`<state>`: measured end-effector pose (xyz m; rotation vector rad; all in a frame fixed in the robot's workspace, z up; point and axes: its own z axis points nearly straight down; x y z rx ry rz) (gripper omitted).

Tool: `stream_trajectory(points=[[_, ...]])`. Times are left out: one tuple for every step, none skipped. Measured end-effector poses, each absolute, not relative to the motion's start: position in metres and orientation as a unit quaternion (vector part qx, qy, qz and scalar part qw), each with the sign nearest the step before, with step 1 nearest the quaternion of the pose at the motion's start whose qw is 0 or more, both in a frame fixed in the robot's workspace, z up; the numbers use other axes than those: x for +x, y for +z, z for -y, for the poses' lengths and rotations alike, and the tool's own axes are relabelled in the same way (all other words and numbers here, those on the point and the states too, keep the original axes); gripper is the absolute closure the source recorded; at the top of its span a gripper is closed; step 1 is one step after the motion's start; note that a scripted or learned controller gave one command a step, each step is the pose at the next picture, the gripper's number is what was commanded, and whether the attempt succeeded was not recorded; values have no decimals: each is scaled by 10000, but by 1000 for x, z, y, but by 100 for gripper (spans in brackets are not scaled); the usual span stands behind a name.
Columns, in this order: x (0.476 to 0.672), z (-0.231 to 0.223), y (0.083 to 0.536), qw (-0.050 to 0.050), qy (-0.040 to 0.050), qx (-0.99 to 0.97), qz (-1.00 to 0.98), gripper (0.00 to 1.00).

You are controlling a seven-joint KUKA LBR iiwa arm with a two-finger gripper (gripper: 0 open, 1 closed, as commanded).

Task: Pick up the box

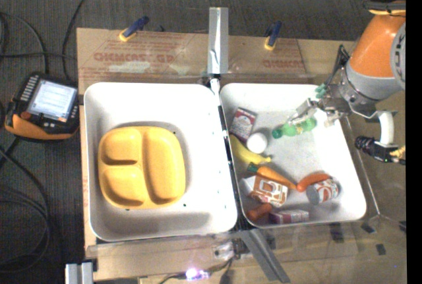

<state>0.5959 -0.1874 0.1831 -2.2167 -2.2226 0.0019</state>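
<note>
Three boxes lie in the right bin [353, 177]. A small red box [242, 122] sits near the bin's upper left. An orange and white box [269, 192] lies near the front, and a flat pink box [289, 215] rests against the front wall. My gripper [308, 111] hangs over the bin's upper right, just above the top end of a green bottle [291, 129]. It is well away from all three boxes, and nothing is visibly held in it.
The right bin also holds a banana [249, 154], a white round cap [257, 142], a carrot [273, 176], a red sausage-like piece [313, 180] and a can [323, 192]. A yellow divided tray [142, 165] sits in the left bin [92, 210]. A teach pendant [46, 106] lies at the far left.
</note>
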Motion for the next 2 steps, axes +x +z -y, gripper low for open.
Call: stream_trajectory(points=[[635,150,102,-6,17,-7366,6763,0],[635,149,110,-7,36,-7358,6772,100]])
